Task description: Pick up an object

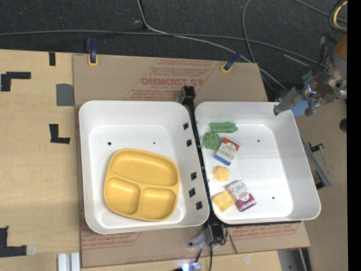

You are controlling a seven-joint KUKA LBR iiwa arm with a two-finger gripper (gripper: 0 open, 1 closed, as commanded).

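Objects for picking sit in the right bin, all bunched along its left side, near the divider. From the top down: a green pod-shaped piece lying flat, w/ a round green leafy bit just below and left of it. Next a small carton, white w/ red and blue print, lying tilted. Under that a small yellow-tan lump. Lowest are a yellow wedge and a dark red packet, the two touching, packet on the right. Rest of that bin's floor is bare white, w/ a few small dark dots.

Left bin holds a yellow divided tray: one wide compartment up top, two smaller ones below. It lies flat, roughly mid-bin, nothing in its compartments.

Gripper is up at the right bin's top-right corner, about at the rim, well apart from the cluster of items. Grey part pointing left, some blue bits behind it. Nothing is between its tips as far as I can see; whether it's spread or closed I can't tell from this angle, too small and dark.

Both bins rest on a brown cardboard sheet w/ red printing, clamped at its top edge by two blue-yellow clips. Black cables loop over the dark surface behind.
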